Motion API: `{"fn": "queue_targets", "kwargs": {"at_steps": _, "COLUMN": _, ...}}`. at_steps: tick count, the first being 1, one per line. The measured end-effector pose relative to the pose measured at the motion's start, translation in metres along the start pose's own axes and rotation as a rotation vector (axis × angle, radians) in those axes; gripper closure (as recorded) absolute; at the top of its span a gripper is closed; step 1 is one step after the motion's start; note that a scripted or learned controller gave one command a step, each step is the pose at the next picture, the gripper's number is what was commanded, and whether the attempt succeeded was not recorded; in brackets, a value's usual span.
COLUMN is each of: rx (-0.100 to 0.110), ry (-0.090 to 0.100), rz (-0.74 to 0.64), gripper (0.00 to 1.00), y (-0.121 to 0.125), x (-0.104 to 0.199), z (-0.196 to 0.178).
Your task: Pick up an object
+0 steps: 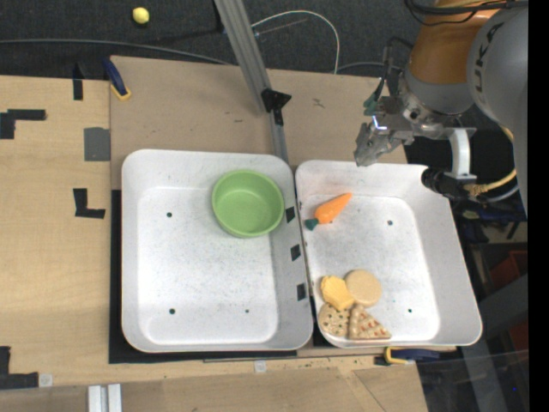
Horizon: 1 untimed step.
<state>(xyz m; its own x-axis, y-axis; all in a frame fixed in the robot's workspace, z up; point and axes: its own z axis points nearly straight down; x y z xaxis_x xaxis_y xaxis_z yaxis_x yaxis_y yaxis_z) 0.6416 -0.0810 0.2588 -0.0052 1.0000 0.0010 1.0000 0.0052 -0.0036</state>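
Carrot [333, 207], the likeliest thing to pick, lies in the right bin [446, 256] near its far left corner, its long axis slanting from the green top at lower left up to the orange tip at upper right. The gripper [371, 151] hangs above the bin's far rim, empty, so the carrot sits just down-left of it. Whether its fingers are parted cannot be told.
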Motion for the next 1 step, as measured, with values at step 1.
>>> {"fn": "queue_targets", "kwargs": {"at_steps": 1, "rx": 0.0, "ry": 0.0, "rz": 0.0, "gripper": 1.0, "y": -0.012, "x": 0.0484, "z": 0.0168}}
